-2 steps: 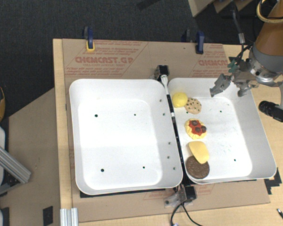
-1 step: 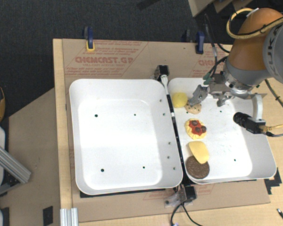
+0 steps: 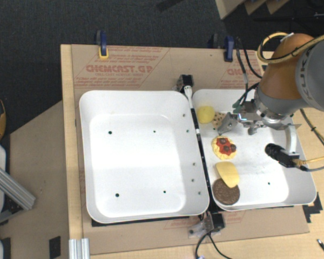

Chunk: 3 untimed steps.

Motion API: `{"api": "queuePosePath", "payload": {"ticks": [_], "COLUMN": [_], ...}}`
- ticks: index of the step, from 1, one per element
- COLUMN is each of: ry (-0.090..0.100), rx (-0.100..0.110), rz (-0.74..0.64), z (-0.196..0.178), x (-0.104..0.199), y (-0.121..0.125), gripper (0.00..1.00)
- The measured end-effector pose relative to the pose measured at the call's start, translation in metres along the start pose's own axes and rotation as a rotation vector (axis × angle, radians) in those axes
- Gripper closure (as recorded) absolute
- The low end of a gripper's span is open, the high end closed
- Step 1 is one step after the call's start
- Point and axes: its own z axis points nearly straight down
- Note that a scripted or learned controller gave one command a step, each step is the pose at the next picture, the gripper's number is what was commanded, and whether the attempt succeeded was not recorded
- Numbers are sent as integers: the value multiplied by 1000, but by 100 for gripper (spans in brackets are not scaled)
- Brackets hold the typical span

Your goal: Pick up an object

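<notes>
Hand (image 3: 230, 121) beside spotted cookie (image 3: 219, 117)

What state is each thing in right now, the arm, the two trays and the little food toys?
Arm: reaching in over the right tray.
Gripper: low beside the cookie.
Left tray: sitting flat.
Right tray: holding the toys.
Yellow lump: lying loose.
Cookie: lying by the gripper.
Pizza toy: lying flat.
Yellow wedge: resting on the brown disc.
Brown disc: lying flat.
</notes>
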Motion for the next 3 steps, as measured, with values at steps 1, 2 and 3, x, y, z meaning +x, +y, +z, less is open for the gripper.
{"api": "queuePosePath", "payload": {"ticks": [1,2,3], "ry": [0,-5,0], "rx": [-2,-5,-3], "rz": [-3,-1,-3], "z": [31,42,40], "x": [4,-7,15], "y": [7,74,52], "gripper": [0,0,0]}}
